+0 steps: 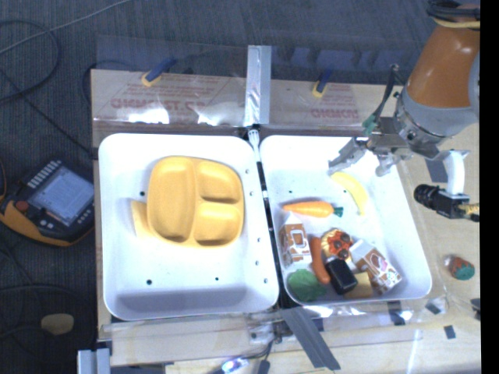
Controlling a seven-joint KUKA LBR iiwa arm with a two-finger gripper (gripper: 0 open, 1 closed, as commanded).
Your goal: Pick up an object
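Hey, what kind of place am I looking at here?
Probably a robotics lab's grasping test bench: a grey and orange arm reaches over two white bins, one with toy food such as a carrot, and a handheld controller lies on carpet.

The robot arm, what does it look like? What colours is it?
The arm is big and round, with a bright orange band above a grey wrist. At its end sits the gripper, made of grey metal with two thin fingers. A thin dark cable runs along beside the wrist, with a small green bit by it.

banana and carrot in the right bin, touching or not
Apart. The camera view shows white bin floor between the banana and the carrot.
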